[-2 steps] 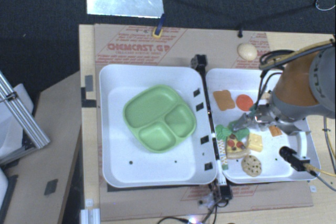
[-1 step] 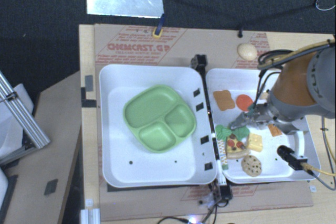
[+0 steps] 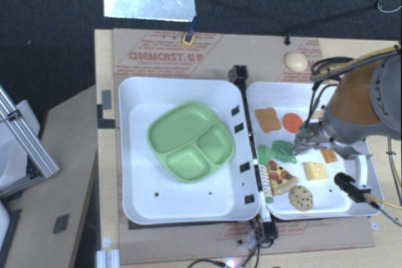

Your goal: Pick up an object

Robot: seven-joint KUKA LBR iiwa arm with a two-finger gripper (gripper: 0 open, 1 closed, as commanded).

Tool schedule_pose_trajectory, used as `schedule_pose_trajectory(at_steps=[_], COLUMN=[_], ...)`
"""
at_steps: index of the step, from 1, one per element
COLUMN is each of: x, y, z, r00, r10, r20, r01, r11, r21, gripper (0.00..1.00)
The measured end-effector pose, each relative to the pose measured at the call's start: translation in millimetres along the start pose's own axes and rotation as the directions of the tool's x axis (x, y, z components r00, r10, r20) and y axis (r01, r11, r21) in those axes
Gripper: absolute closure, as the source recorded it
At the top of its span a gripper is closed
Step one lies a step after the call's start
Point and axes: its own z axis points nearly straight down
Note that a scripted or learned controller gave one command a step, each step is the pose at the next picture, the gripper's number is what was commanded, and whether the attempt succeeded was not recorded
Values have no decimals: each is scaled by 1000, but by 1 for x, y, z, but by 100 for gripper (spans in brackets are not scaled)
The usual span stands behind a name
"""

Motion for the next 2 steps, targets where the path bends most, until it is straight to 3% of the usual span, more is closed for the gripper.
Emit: schedule_pose_trajectory(at_steps=[2], x=[15], y=[6], z=[-113], r00=[1000], r10=[-5], r20=[1], r01=[5], r11=[1000], r21=[2], gripper=[100])
